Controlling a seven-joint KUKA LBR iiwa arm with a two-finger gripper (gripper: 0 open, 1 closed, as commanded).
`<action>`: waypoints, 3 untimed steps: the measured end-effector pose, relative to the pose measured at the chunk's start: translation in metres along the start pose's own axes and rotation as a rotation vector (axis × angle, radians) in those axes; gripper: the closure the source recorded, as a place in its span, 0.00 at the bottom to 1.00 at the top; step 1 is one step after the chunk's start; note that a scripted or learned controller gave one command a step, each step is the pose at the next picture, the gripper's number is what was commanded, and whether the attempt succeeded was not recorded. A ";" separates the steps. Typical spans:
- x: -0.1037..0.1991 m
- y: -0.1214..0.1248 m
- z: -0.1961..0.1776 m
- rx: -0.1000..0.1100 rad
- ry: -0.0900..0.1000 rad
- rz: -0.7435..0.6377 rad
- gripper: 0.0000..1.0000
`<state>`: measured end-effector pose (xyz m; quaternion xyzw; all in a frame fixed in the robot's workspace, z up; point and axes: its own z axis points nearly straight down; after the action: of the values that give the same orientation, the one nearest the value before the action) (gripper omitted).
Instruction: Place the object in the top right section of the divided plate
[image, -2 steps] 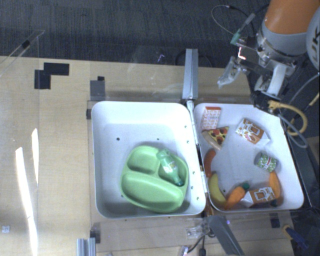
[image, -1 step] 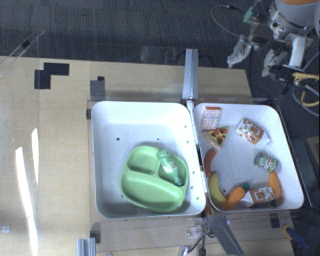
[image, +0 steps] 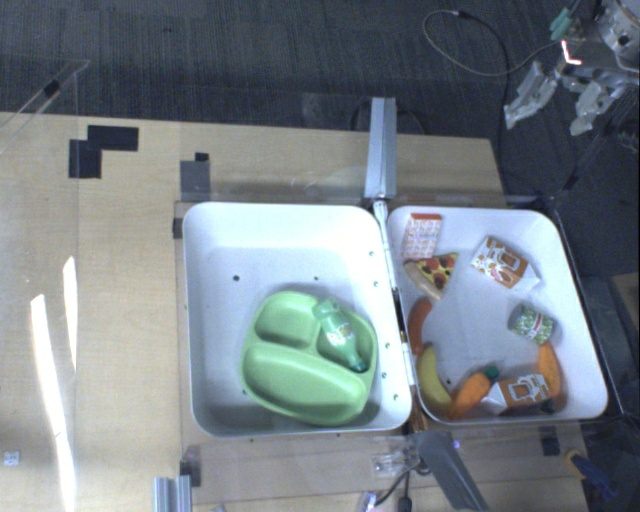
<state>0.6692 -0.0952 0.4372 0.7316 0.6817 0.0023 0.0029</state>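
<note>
Your gripper sits at the upper right of the frame, far from the bins; how wide it stands I cannot tell. A small green bottle already lies in the top right section of the green divided plate. It is probably light, stiff and slippery; grasp it across the body.

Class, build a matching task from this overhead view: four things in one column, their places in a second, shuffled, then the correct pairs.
Things
1. green divided plate
2. banana
3. pizza slice
4. gripper

Places
A. right bin, lower left corner
B. top right, above the dark floor, outside both bins
C. left bin
D. right bin, upper left part

Pairs: 1-C, 2-A, 3-D, 4-B
</note>
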 end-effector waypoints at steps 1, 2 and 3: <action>0.029 -0.002 0.001 0.002 0.000 -0.024 0.00; -0.037 0.003 0.000 -0.001 -0.001 -0.131 0.00; -0.080 0.006 0.000 -0.001 -0.002 -0.153 0.00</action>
<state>0.6694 -0.1750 0.4375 0.6772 0.7358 0.0018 0.0040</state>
